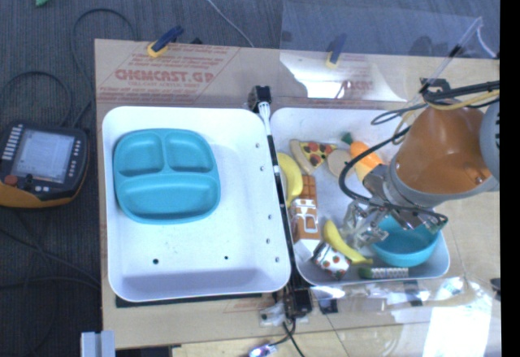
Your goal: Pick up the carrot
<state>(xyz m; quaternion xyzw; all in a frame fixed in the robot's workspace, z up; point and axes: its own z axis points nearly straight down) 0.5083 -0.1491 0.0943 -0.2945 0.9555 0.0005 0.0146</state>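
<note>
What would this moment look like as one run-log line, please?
arm: over right bin | gripper: low by bowl | carrot: in bin, not held

Here's the desk (162, 75), brown with red lettering across its top. Two shallow white bins sit on it side by side: the right bin (439, 266) under the tool (367, 227), the left bin (244, 209) well off to the tool's left.

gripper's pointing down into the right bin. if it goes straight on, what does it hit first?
Probably the banana lying just under the gripper, beside the blue bowl. Depth is unclear from this slanted view, so it might touch the bowl's rim instead. The carrot sits further back.
</note>
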